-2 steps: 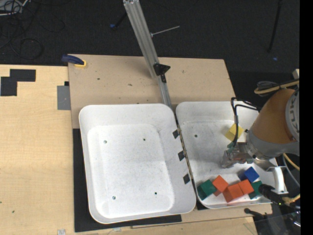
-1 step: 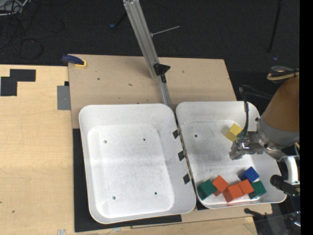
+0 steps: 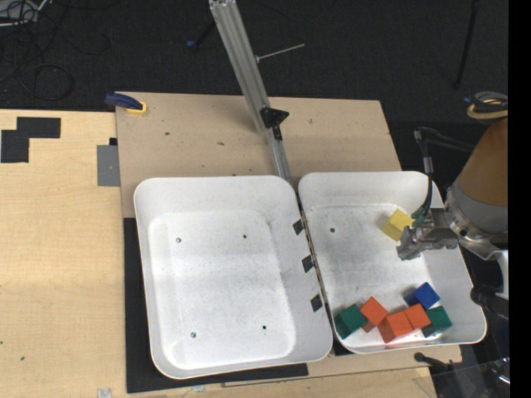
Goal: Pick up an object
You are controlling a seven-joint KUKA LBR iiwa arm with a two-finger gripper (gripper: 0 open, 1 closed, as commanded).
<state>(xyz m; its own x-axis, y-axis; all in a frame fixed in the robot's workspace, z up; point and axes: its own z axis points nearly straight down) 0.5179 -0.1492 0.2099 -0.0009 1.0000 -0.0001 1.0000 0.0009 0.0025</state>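
A yellow block [image 3: 399,222] lies in the right bin [image 3: 357,189] near its right wall. My gripper [image 3: 412,244] hangs just below and to the right of that block, close to it. Along the bin's front edge sits a cluster of blocks: a green one [image 3: 351,318], orange ones [image 3: 375,311] [image 3: 401,322], a blue one [image 3: 425,294] and another green one [image 3: 439,319].
The left bin [image 3: 158,214] lies beside the right one, with black clips [image 3: 307,263] along the shared wall. A slanted aluminium post [image 3: 245,65] rises behind the bins. The arm's orange band [image 3: 489,168] is at the right.
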